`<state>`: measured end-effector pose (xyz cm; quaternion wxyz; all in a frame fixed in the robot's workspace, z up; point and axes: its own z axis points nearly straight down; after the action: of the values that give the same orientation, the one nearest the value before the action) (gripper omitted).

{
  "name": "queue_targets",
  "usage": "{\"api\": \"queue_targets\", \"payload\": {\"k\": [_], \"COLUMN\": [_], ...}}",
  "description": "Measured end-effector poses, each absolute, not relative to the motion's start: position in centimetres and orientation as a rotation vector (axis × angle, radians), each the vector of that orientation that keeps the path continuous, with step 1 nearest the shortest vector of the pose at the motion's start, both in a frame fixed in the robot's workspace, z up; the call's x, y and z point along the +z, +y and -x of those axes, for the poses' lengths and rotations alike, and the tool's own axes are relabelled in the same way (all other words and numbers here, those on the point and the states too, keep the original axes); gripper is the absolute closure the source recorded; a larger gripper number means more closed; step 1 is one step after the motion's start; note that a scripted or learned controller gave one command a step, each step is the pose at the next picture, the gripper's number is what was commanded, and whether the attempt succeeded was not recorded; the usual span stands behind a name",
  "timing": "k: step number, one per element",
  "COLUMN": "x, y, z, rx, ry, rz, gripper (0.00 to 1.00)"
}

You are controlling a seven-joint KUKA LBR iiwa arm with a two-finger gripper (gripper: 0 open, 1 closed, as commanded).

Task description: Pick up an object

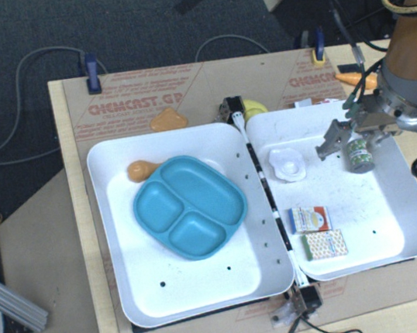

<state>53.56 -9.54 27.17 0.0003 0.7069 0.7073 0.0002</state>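
Observation:
My gripper (350, 141) hangs over the upper part of the right bin (408, 236), with the arm coming in from the right. A small green can (361, 156) sits right under it, at or just below the gripper's tip; whether it is gripped is unclear. A small white cup (287, 165) lies left of the gripper in the same bin. Two flat packets (311, 218) (325, 244) lie toward the bin's front. In the left bin (134, 291) rests a blue divided plate (189, 204), and a brown rounded item (142, 169) lies at its upper left.
Behind the bins on the board lie an orange item (168, 119), a yellow object (252, 108) and an orange piece (351, 78). A black clip (232, 108) joins the bins at the back. A ridge (267, 199) divides the two bins.

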Motion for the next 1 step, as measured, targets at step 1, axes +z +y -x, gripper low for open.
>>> {"api": "queue_targets", "payload": {"k": [1], "x": [12.06], "y": [-9.24], "z": [-52.37], "rx": [-0.014], "ry": [2.230], "rz": [-2.232], "gripper": [0.00]}}
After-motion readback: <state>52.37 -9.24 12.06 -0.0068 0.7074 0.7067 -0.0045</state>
